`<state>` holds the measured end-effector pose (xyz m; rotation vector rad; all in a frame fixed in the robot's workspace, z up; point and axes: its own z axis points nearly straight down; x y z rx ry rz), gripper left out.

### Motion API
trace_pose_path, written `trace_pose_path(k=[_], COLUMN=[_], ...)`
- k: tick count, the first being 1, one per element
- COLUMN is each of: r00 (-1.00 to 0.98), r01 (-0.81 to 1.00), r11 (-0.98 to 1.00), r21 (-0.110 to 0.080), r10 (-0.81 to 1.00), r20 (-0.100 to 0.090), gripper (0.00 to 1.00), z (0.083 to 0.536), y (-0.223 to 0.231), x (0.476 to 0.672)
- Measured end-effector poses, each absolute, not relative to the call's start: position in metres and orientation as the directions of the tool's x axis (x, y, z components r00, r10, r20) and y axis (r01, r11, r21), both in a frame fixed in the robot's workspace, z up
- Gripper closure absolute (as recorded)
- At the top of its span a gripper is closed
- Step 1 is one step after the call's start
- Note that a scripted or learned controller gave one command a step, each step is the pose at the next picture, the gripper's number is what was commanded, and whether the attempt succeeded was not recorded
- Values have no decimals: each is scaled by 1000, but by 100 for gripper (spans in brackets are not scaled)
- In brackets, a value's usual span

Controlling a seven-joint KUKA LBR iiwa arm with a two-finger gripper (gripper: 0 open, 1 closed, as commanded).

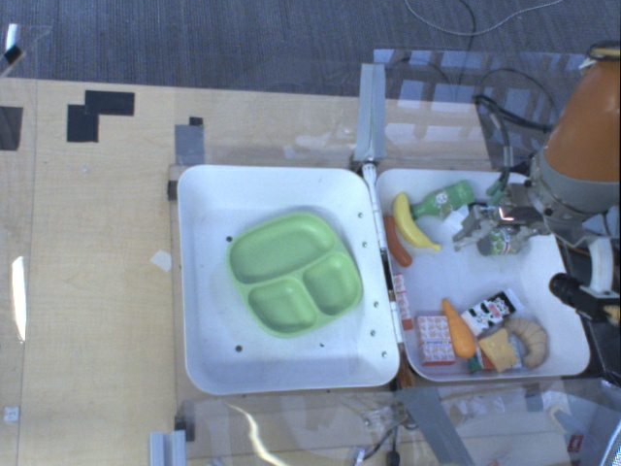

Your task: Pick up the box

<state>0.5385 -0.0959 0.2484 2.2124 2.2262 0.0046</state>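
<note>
Resting in left bin (194,289): smooth green three-compartment plate (294,273) | hovering over right bin's (572,362) far side: gripper (485,229), metal fingers spread, gripping nothing | lying at near-left corner: flat rectangular box (436,339), red-printed, long axis running near-to-far

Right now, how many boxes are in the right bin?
2: a red-and-white box at the bin's front left edge, and a black-and-white box right of the carrot. The gripper may hide others.
</note>
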Motion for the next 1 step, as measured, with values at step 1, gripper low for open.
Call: trace_pose_path(k=[1], r00=[-201], r01=[979], r11=[201], r21=[13], r10=[980], r20=[-4], gripper=[0], z=[90], y=[-114], x=[564])
